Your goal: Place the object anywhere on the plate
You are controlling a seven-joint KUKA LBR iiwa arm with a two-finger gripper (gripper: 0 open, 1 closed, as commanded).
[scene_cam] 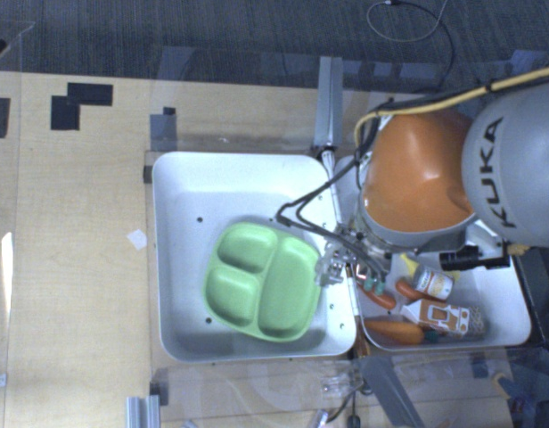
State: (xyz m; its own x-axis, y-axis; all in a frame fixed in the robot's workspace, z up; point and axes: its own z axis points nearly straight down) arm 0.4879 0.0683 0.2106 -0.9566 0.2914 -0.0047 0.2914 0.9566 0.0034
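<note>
The plate (261,281), green and parted into three compartments, is being borne by the left bin (181,239), toward that bin's near right corner, and it is lying tilted against the floor of the bin. Just right of it, across the shared rims, the right bin (515,324) is being filled along its near side by several small things: an orange carrot-like piece (395,330) is being kept against the near wall, a printed box (446,317) is lying just beside it, and a small bottle (432,283) is lying a little farther back. A smaller red piece (381,294) is lying near the dividing rims.

The gripper (332,266) is being held over the plate's right edge, close to the rims between the two bins. Whether it is released, clenched or grasping something cannot be told, since it is being hidden by the wrist and cables. Nothing can be made out as being gripped.

Behind it, much of the right bin is being covered by the arm's orange band (417,181). Farthest back, a thin cable (408,16) is lying looped on the dark floor.
</note>
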